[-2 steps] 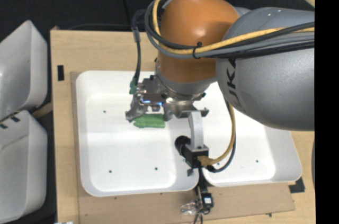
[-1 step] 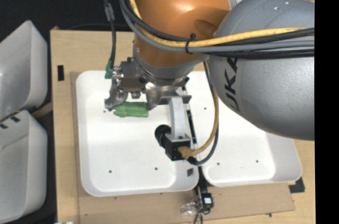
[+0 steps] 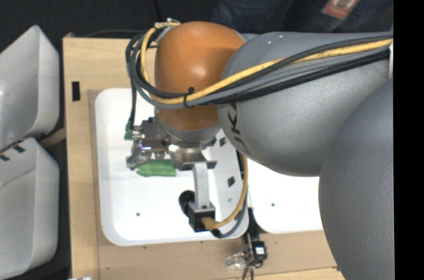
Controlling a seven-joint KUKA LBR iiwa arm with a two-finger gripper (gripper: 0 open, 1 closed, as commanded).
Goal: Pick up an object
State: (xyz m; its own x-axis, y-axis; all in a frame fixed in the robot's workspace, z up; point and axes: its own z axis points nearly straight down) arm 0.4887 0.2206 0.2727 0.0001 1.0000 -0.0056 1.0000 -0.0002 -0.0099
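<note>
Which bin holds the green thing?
The bin on the view's left, under the arm's orange band; the green thing lies near its middle.

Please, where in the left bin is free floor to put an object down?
The left bin has bare floor in its near left corner, between the green object and the near rim, and a narrow strip along its left wall. The middle is crowded: the gripper hangs close over the green object, and the arm covers the far part.
</note>
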